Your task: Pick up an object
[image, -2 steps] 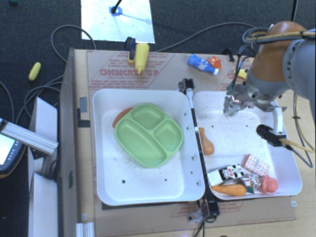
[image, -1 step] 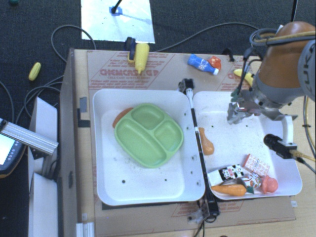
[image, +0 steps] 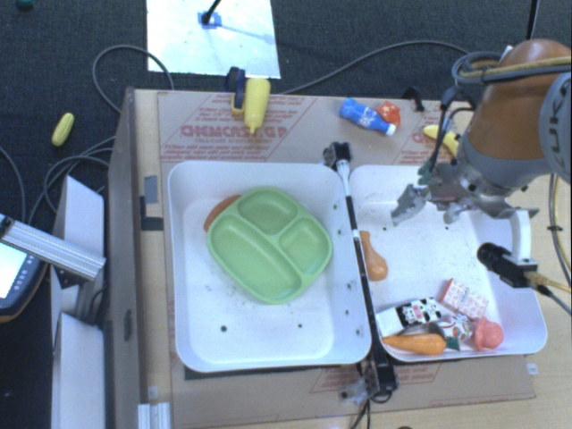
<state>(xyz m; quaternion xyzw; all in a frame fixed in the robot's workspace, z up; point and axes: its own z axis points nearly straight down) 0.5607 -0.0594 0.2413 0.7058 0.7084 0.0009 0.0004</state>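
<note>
I see an orange object point(image: 220, 211) mostly hidden under the green divided plate point(image: 270, 244). The arm point(image: 523, 105) runs off my right edge, and its bulk covers the right bin's point(image: 536, 329) far corner.

A yellow bottle point(image: 255, 102) and a blue bottle point(image: 366, 116) are lying on the cardboard-covered counter point(image: 295, 119) behind the bins.

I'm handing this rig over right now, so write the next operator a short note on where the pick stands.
Pincer: over the right bin, near its back left; nothing seen between its fingers.
Right bin: orange toy by the divider; cow-print piece, carrot, patterned box and pink toy clustered at the front.
Left bin: green divided plate.
Done: no object lifted.
Left: grasp one object and raise it.
</note>
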